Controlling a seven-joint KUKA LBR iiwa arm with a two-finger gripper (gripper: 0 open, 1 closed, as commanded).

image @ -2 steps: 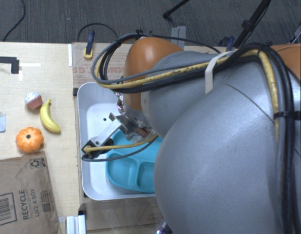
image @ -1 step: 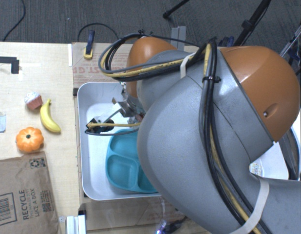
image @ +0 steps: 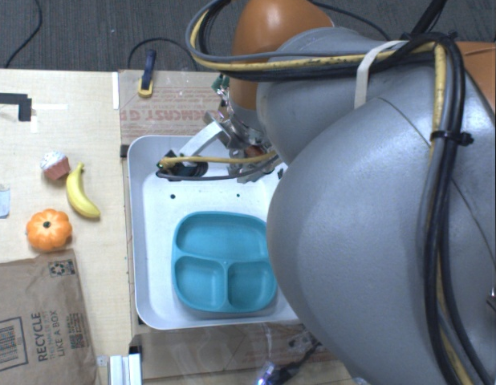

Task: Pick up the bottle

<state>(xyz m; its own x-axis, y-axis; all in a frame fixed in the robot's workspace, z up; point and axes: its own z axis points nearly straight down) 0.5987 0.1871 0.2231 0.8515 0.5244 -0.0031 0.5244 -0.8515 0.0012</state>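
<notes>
My grey arm covers the right half of the camera view, with its orange band at the top. The wrist and gripper hang over the far end of the left white bin, above its back wall. A yellow and black cable loops from the wrist just over the bin floor. The arm hides everything to the right of this bin.
A blue divided plate lies in the near half of the bin. On the wooden bench to the left are a banana, a small orange pumpkin, a toy cupcake and a cardboard sheet.
</notes>
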